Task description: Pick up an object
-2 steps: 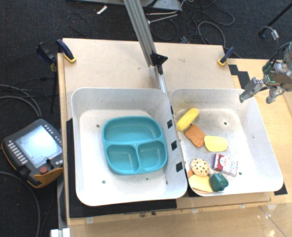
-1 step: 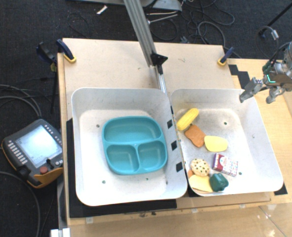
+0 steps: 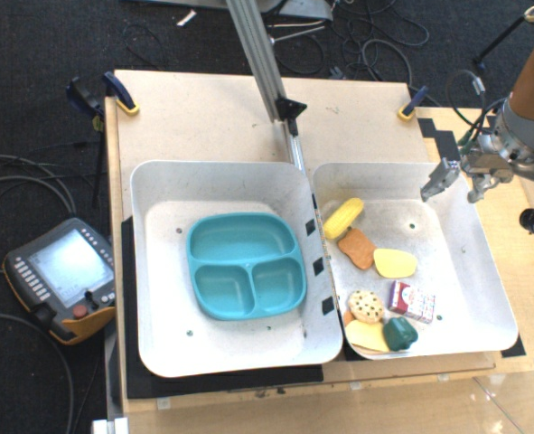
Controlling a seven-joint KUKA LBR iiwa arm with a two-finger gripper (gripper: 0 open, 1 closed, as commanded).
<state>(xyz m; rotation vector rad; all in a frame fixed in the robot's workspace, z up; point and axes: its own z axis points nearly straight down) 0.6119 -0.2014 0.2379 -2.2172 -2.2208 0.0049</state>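
At the right edge of the camera view, the claw (image 3: 458, 181) hangs above the upper right rim of the right bin (image 3: 483, 269), its two fingers spread wide apart with nothing between them. One finger (image 3: 436, 180) points down and to the left over the bin's wall, the other (image 3: 477, 189) sits just beside the wrist.

The right bin holds a cluster of small things along its left and lower part. A yellow banana (image 3: 343, 216) lies tilted near the divider, with an orange-brown piece (image 3: 358, 249) touching its lower end. Just beside that rests a yellow oval piece (image 3: 395, 262). Lower down lie a speckled cookie (image 3: 367, 306), a small pink and white box (image 3: 413, 302), a dark green object (image 3: 399, 333) and a flat yellow-orange slice (image 3: 367, 335), all close together. All of these are well apart from the claw.

The left bin (image 3: 158, 269) holds a teal tray (image 3: 246, 266) with three compartments, lying flat near its middle. Both bins stand side by side on the table (image 3: 203, 116).
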